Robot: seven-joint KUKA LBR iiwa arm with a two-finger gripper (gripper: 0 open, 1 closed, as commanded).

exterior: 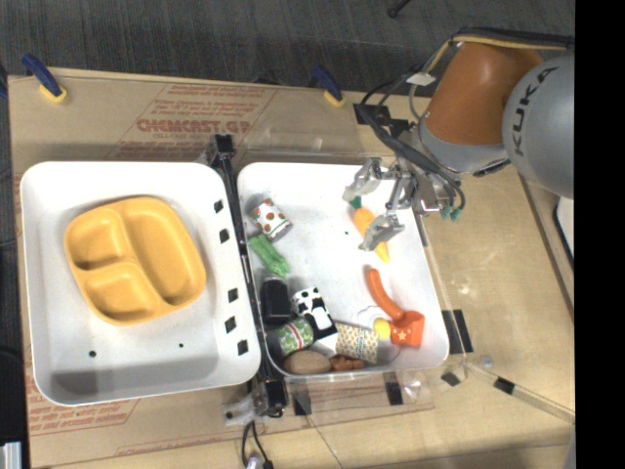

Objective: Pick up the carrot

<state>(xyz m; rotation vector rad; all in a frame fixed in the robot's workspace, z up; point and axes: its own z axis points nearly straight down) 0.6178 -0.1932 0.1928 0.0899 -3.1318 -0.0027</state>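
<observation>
Toys crowd the right bin's (pixel 430 291) near edge. Farther back, by its right wall, the carrot (pixel 373 231) lies between the spread fingers of the gripper (pixel 375 205). The grasp seems imminent: closing, then lifting.

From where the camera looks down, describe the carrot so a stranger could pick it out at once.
Find the right bin, beside the one holding a yellow tray. In its upper right part, under the tool, lies the carrot: a short orange taper with a yellowish tip pointing down. The longer, redder sausage-like piece below it is curved and blunt.
</observation>
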